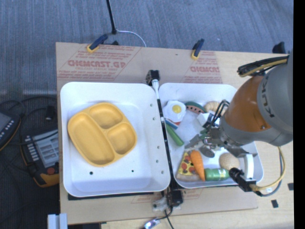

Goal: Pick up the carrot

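**Guide:** Two white bins sit side by side on your bench. Starting at the left, the left bin (76,175) holds one yellow divided plate (101,133), lying flat with nothing in its compartments; it looks like somewhere to drop food later.

**Operator:** And the right side?

**Guide:** The right bin (228,87) is crowded with toy food. Far left in it is a fried egg (174,109), with a green pod (174,135) just nearer. At the near edge lies a pizza slice (186,167), and your carrot (197,163) lies touching its right side, orange, pointing far to near. A green can (217,174) lies just right of the carrot's near end.

**Operator:** Where is my gripper?

**Guide:** The gripper (205,144) hovers just beyond the carrot's far end, slightly right, reaching in from the right. I cannot tell how its pincer stands; nothing is visibly held. You would likely need to shift nearer, and the pizza crowding the carrot could spoil a clean grasp.
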